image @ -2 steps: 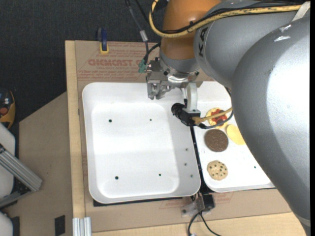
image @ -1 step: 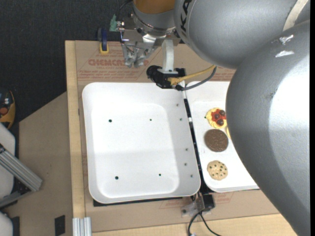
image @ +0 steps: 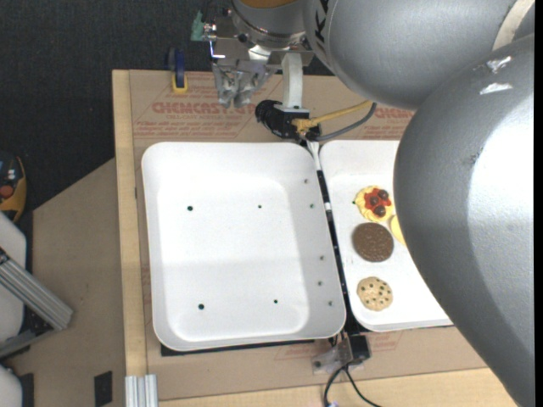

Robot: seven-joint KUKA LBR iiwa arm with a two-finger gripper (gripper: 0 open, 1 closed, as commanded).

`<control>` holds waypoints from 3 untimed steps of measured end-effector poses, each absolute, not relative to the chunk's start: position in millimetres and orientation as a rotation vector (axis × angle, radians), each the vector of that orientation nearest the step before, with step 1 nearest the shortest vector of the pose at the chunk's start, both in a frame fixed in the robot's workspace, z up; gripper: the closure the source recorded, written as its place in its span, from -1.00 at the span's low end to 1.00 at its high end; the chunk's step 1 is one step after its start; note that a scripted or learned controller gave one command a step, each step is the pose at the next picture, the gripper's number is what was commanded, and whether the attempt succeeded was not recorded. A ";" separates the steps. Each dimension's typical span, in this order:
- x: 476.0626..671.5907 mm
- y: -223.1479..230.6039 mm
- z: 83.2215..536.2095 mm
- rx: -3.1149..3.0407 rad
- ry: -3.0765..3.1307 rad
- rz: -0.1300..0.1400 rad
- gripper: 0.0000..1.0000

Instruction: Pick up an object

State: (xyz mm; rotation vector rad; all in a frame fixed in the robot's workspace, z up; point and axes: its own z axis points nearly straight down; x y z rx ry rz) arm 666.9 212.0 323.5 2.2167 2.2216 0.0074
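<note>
The gripper (image: 235, 86) hangs beyond the left bin's (image: 170, 253) far edge, whether open I cannot tell, while the cookies (image: 373, 242) lie in the right bin (image: 339, 164), ungrasped.

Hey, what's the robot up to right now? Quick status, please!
Gripper up beyond the bins, over bench. Brown cookie, tart, chip cookie lying in right bin. Arm overhangs that bin.

The bench (image: 127, 227) bears two white bins (image: 229, 244) side by side.
</note>
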 end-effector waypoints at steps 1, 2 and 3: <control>666.6 217.1 328.5 2.219 2.221 0.005 1.00; 661.8 224.6 338.3 2.218 2.221 0.007 1.00; 655.3 224.0 346.4 2.220 2.220 0.004 1.00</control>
